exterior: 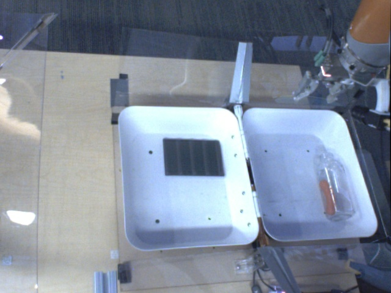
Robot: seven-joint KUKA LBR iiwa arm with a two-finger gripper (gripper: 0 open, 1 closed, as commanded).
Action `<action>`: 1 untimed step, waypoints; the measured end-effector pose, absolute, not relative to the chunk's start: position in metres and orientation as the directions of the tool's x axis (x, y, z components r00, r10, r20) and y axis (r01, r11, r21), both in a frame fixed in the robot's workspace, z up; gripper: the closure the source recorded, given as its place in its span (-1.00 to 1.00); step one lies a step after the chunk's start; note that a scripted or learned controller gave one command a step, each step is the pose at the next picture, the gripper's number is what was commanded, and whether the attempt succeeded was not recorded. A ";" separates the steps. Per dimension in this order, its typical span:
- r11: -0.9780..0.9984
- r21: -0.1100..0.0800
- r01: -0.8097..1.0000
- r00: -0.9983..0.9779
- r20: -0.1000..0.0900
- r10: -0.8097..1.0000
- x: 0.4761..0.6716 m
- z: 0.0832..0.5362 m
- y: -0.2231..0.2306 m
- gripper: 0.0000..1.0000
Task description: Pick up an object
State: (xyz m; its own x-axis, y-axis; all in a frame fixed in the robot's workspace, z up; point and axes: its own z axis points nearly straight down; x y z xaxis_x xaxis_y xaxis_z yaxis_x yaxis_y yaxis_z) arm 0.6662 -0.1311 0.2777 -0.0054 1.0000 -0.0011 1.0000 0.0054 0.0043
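- Right now the gripper (pixel 319 83) hangs above the bench beyond the far edge of the right bin (pixel 287 124), its fingers spread apart with nothing between them.
- A clear plastic bottle (pixel 333 188) with an orange piece inside lies on its side in the right bin, close to that bin's right wall.
- The left bin (pixel 183 124) holds a dark ridged rectangular pad (pixel 193 157), lying flat toward its far half.
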 end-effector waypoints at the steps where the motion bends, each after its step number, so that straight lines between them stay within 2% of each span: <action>1: 0.013 0.003 1.000 -0.013 0.000 1.000 0.615 0.203 -0.107 -1.00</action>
